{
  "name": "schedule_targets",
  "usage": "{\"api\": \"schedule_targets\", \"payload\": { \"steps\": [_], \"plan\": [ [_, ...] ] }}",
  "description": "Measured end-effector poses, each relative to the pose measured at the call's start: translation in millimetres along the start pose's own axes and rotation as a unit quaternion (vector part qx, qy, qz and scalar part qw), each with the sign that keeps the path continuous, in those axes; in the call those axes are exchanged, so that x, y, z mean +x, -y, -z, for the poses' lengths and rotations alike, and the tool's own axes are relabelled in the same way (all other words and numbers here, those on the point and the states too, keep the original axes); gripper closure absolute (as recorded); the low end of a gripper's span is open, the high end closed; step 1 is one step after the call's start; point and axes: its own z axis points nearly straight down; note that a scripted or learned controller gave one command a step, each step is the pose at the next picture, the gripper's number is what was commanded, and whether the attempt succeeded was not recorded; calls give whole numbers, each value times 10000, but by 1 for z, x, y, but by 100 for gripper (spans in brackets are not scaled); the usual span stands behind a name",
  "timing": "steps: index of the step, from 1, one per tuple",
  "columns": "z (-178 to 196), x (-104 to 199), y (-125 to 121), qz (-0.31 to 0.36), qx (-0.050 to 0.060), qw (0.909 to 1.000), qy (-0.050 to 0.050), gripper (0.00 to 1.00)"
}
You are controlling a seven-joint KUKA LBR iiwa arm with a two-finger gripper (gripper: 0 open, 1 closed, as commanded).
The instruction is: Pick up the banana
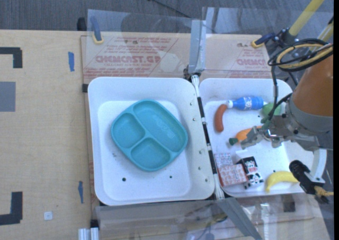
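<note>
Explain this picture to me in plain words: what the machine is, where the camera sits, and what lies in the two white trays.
One camera looks down at a slant on a bench. The grey and orange robot arm reaches in from the right, its gripper over the right bin. That bin holds a banana at the near edge, a blue bottle, a red sausage-shaped toy, an orange piece and a small printed box. The left bin holds a teal divided plate. The banana lies untouched, apart from the gripper.
</note>
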Motion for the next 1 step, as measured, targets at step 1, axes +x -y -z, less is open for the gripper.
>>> {"api": "schedule_targets", "payload": {
  "steps": [1],
  "plan": [
    [-119,-70,2,-972,-15,9953,2,0]
  ]
}}
